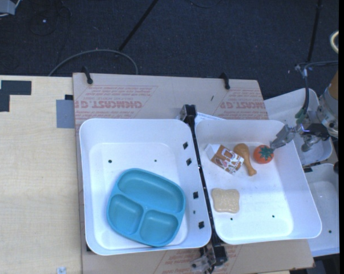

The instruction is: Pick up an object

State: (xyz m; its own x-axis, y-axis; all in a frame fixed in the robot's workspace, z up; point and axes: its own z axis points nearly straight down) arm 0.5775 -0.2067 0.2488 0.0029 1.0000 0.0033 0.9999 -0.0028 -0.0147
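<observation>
Two shallow white plastic bins sit side by side on a cardboard sheet over the pale wood desk (29, 170).

The left bin (94, 136) holds a blue divided tray (146, 206) – smooth plastic, rounded corners, three compartments, lying flat & turned at a slant toward the bin's front.

The right bin (300, 210) holds four small things:
- A tomato toy (263, 154) – round, orange-red w/ a green top, near the back right.
- A drumstick-shaped piece (246, 158) – tan-brown, bulbous at the upper end, narrowing to a thin shaft, just left of the tomato.
- A small packet (227, 159) – boxy, white w/ orange-brown print, just left of the drumstick, close enough that I can't tell if they touch.
- A bread slice (225, 200) – beige, flat, squarish w/ soft corners, apart from the rest, toward the front left.

The pincer (277, 141) comes in from the right, grey metal, its tip just above & right of the tomato, v. close to it. Can't tell if the fingers are spread or clenched – too small & blurred. Nothing visible between them.
</observation>
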